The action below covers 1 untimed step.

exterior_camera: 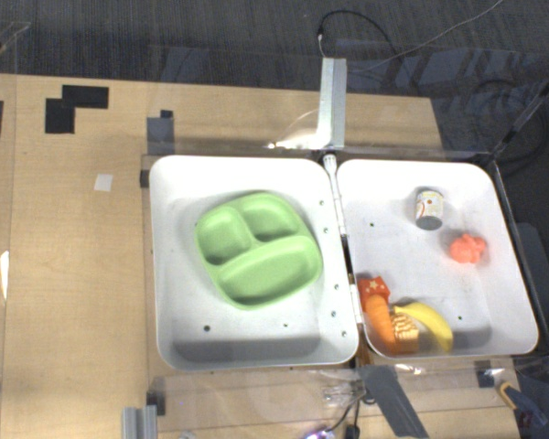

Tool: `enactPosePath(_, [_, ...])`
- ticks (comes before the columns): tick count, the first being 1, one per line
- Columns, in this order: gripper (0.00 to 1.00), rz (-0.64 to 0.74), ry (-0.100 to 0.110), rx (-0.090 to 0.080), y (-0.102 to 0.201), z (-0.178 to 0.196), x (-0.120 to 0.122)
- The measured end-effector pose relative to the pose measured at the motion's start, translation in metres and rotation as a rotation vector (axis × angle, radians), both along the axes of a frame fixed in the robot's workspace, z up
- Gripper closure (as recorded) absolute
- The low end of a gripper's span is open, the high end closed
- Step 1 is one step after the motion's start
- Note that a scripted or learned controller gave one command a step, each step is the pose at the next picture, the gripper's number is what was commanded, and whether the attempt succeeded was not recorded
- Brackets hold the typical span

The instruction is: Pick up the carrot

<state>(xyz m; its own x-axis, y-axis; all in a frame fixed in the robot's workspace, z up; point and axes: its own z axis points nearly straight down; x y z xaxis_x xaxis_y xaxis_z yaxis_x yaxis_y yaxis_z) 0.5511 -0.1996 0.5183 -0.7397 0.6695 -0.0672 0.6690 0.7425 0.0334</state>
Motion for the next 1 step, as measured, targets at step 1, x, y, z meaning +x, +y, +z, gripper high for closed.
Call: enactPosePath(1, [1.0,0.003,-0.011,-0.003,0.0007,0.0138,0.0012])
